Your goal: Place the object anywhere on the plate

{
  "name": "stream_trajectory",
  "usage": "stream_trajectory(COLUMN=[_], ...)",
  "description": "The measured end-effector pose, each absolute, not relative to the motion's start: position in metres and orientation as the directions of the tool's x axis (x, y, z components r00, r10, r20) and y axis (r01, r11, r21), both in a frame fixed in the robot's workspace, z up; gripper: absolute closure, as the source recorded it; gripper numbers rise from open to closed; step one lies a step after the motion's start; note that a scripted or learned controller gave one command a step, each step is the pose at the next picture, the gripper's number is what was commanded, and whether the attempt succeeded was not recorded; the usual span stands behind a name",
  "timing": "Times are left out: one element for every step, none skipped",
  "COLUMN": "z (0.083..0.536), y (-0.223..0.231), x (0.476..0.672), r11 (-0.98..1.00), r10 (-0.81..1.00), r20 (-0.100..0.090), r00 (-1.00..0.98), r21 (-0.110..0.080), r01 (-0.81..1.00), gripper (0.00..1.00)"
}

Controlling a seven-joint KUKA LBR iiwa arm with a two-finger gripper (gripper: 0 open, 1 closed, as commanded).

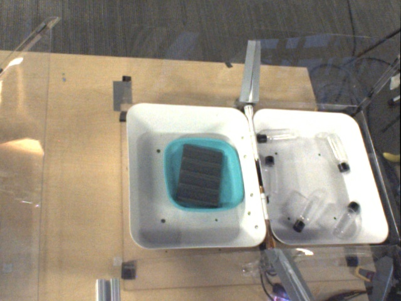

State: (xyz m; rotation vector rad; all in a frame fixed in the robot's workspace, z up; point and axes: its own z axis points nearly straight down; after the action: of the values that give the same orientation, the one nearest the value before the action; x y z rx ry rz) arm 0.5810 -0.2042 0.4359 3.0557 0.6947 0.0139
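A teal square plate (233,179) lies in the middle of the left white bin (145,168). A dark grey ribbed block (200,175) rests flat on the plate, covering most of its centre. Several clear vials with black caps lie scattered in the right white bin (369,187): one near the top left (277,135), one at the upper right (335,148), two near the bottom (308,209) (346,221). A lone black cap (269,160) sits by the bin's left wall.
A grey metal post (251,71) stands behind the seam between the bins. Small dark brackets (125,93) (128,269) sit on the wooden bench. Cables and grey fittings (285,279) crowd the front right edge.
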Motion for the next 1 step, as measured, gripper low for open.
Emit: stream_trajectory(z=[0.4357], y=[-0.2037], x=[0.6431], r11=[-0.934], r10=[0.357], r20=[0.008], r00=[0.934], r21=[0.008], r01=[0.357], gripper=[0.0])
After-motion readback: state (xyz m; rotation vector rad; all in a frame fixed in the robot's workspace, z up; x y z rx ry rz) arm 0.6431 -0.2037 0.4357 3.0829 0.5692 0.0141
